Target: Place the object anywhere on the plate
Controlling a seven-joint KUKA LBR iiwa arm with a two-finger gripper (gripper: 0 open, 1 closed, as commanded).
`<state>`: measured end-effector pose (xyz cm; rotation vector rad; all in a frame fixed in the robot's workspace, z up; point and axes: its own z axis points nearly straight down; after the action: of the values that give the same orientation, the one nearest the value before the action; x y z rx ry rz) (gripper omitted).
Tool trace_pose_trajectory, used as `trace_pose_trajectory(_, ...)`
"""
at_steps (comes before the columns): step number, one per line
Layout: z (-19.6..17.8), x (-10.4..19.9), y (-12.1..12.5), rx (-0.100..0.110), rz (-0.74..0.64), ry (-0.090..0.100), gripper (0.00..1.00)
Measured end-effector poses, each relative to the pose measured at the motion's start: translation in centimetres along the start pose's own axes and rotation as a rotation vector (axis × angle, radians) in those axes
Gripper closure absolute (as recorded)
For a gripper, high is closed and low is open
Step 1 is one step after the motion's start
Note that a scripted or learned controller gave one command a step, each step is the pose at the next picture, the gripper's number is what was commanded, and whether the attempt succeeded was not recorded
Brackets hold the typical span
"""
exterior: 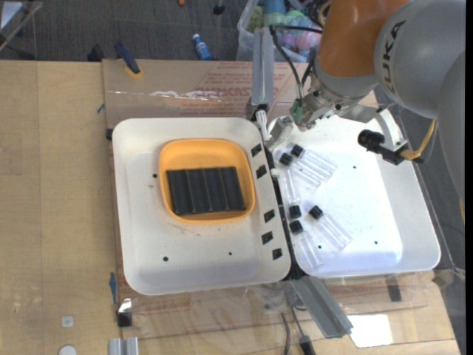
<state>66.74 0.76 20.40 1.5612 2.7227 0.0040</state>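
An orange plate (171, 161) with a raised rim sits in the middle of the left white bin (140, 257). A black ridged rectangular block (205, 190) lies flat on the plate and covers most of its floor. My gripper (290, 124) hangs low over the back left corner of the right white bin (399, 228), close to the divider between the bins. It is to the right of the plate and apart from it. Nothing shows held under the gripper.
The grey arm with its orange band (355, 28) covers the back of the right bin. Clear plastic strips with small black ends (314, 170) lie on the right bin's floor. Black clips (267, 214) line the divider. A crate of coloured items (284, 6) stands behind the bins.
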Motion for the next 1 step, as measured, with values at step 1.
trace_pose_trajectory(1, -1.12, -0.16, 0.07, -0.006, 0.003, -0.002, 1.00)
